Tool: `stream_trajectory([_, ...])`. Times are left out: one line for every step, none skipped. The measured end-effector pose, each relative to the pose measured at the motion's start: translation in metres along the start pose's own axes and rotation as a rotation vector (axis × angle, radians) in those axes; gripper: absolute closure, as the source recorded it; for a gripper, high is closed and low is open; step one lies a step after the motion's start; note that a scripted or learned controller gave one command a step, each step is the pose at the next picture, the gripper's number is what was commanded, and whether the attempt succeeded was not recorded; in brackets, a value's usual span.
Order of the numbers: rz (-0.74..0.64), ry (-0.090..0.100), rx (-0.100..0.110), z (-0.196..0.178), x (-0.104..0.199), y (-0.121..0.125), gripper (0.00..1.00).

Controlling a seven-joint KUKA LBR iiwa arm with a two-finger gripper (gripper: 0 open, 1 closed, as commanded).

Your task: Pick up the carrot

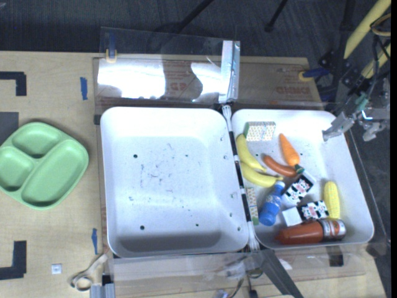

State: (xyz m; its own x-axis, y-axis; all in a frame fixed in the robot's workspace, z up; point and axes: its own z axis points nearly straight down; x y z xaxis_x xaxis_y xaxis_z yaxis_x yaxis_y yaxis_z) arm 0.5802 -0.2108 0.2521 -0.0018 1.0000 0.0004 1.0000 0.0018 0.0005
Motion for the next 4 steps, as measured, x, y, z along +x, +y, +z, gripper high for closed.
stream_trajectory([-0.439, 0.005, -0.002, 0.159, 0.001, 0.004, 0.00])
stream_trajectory([-0.436, 0.001, -0.007, 0.148, -0.001, 0.006, 1.00])
stream_trajectory([-0.303, -0.001, -0.003, 0.063, 0.039, 0.039, 1.00])
stream_trajectory([-0.303, -0.002, -0.002, 0.063, 0.039, 0.039, 0.00])
